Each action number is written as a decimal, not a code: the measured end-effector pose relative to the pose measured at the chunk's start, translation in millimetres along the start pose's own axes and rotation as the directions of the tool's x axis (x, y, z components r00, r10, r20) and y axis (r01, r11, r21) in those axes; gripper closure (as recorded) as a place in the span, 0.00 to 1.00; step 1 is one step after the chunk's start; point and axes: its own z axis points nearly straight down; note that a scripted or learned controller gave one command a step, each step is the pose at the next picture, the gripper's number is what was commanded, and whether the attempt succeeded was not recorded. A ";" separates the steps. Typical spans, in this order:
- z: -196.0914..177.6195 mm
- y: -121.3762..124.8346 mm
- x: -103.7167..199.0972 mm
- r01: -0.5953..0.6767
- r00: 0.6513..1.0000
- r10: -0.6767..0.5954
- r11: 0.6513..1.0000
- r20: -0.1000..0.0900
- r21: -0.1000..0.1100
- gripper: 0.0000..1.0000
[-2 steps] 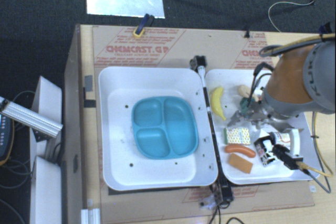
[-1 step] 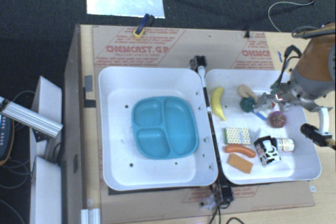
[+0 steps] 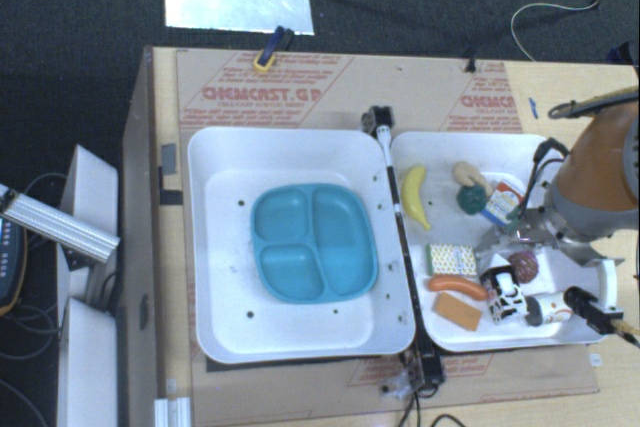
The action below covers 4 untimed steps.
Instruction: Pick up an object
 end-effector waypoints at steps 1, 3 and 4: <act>-10.7 1.0 -0.2 0.001 1.000 -0.001 1.000 0.000 -0.003 1.00; -11.6 108.9 -14.5 0.006 1.000 -0.006 1.000 0.002 -0.005 1.00; -22.9 110.0 -14.6 0.010 1.000 -0.009 1.000 0.004 -0.009 1.00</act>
